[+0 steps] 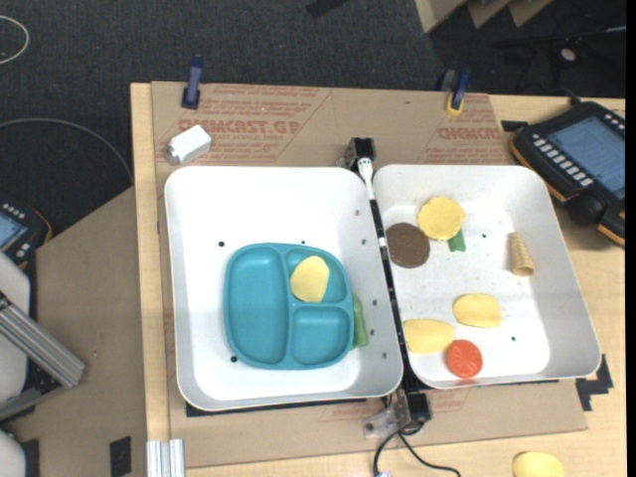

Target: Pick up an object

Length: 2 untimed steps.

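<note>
The right bin (537, 199) holds several toy foods: a round yellow piece (440, 217), a brown disc (406, 245), a small green bit (456, 242), a tan cone (521, 253), two yellow lumps (478, 310) (428, 336) and a red-orange round piece (464, 359). In the left bin (199, 227) lies a teal divided tray (263, 311) with a yellow piece (310, 278) in its upper right compartment. A green item (359, 322) rests against the tray's right edge.
Blue clamps (192, 80) (456, 90) hold the cardboard base at the back. A white block (189, 144) lies at the back left. A handheld pendant (578, 159) sits right of the bins. A yellow object (537, 463) lies at the bottom right.
</note>
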Available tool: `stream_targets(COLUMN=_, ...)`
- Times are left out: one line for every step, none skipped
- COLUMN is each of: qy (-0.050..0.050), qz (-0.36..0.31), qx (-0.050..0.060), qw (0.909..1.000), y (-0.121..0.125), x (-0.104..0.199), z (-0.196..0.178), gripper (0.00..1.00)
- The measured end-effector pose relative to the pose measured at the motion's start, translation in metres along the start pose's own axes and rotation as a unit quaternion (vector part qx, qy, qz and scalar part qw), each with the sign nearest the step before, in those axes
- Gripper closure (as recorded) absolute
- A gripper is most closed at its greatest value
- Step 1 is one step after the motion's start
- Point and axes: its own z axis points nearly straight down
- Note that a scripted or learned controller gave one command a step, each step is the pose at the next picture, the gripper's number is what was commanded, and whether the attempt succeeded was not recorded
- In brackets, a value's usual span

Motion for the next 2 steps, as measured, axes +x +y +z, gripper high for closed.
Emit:
stream_targets(qy=-0.003, qz=-0.006, qx=-0.011, qw=0.9999, y=0.033, x=0.036, z=-0.094, gripper=1.00)
stream_targets(qy=0.001, qz=-0.001, qx=0.000, qw=1.0000, y=0.000, x=0.001, z=0.010, gripper=1.00)
